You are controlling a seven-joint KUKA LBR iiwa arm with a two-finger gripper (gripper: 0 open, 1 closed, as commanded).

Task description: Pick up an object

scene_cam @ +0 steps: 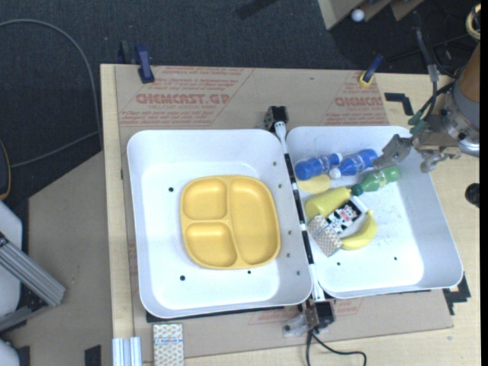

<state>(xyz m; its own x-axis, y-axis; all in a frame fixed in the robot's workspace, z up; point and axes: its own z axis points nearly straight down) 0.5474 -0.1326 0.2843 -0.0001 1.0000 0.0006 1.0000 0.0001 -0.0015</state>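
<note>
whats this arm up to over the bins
A robot arm reaches in from the right, its gripper hovering over the right bin, near the green bottle. That bin also has a blue bottle, a yellow bottle and a banana. The left bin holds a yellow divided plate.

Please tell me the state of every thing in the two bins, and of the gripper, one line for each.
yellow divided plate: flat, right side up, alone in the left bin.
blue bottle: on its side, right bin.
green bottle: on its side, beside the blue bottle.
yellow bottle: on its side.
banana: lying flat.
black-and-white packet: tilted, resting against the banana.
gripper: over the right bin's far edge, holding nothing visible.
</note>
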